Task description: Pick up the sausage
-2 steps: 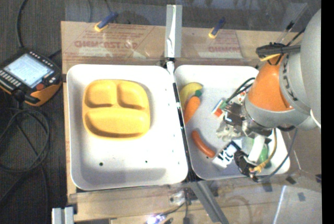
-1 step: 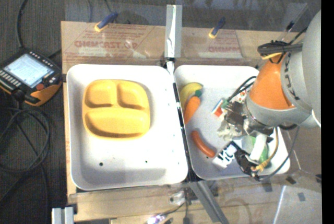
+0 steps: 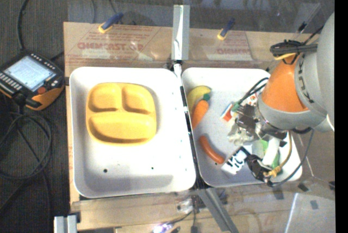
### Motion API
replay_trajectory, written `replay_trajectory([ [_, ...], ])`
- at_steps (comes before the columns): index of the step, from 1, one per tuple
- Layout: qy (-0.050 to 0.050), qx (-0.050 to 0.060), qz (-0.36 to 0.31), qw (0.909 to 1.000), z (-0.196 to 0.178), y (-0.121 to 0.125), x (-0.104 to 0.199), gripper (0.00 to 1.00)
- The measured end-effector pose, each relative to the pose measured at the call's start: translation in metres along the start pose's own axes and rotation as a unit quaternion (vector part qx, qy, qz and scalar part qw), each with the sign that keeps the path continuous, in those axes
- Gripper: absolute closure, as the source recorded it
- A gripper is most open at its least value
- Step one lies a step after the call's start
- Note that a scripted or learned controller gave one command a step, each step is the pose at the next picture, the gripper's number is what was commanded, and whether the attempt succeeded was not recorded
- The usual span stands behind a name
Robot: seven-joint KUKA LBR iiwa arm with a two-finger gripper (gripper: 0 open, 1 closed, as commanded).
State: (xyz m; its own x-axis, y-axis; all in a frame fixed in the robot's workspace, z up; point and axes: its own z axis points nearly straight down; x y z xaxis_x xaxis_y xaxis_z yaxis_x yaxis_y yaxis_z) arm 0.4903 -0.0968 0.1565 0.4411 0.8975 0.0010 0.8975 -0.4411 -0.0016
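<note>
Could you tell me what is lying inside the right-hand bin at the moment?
In the right bin lie a banana, a carrot and the sausage. The arm covers the right half, so anything beneath it is hidden.

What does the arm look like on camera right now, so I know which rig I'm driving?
A bulky grey arm with a rounded orange band above the wrist. Black cables loop across it near the top, and thinner wires trail around the dark metal gripper below the band.
</note>
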Motion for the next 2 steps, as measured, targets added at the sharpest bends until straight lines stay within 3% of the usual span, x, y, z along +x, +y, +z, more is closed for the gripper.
replay_trajectory([
  [1, -0.001, 0.002, 0.0, 1.0, -0.008, 0.0, 0.0, 1.0],
  [2, -0.001, 0.001, -0.202, 0.9793, 0.045, 0.02, 0.002, 1.0],
])
